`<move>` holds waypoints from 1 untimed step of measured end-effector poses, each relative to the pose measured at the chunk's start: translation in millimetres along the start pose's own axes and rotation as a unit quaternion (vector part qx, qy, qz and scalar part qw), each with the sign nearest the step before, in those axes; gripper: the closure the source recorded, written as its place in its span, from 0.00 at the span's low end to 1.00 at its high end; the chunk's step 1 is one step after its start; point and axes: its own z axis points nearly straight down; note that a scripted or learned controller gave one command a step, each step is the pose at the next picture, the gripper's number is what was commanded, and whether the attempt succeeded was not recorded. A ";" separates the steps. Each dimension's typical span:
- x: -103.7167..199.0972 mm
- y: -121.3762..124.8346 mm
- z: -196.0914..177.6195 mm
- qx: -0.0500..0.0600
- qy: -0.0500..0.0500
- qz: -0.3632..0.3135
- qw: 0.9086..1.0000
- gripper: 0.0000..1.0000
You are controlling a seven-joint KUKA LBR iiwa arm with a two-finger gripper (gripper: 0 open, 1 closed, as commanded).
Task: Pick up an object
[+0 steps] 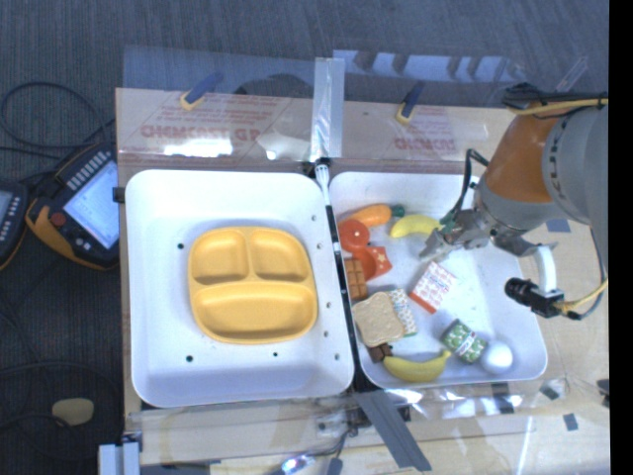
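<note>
One yellow tray (253, 283) — left bin (148, 265)

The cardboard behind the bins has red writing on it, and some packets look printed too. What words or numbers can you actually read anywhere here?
None can be read for certain.
Cardboard: red printing behind both bins, upside down and under glare, too blurred to read.
Red-and-white packet: print too small.
Green can: label too small.
Handheld screen at left: lit, but nothing legible.
</note>
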 end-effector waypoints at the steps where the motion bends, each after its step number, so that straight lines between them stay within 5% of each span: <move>1: 0.1 -0.1 0.1 0.000 0.000 0.000 1.000 0.00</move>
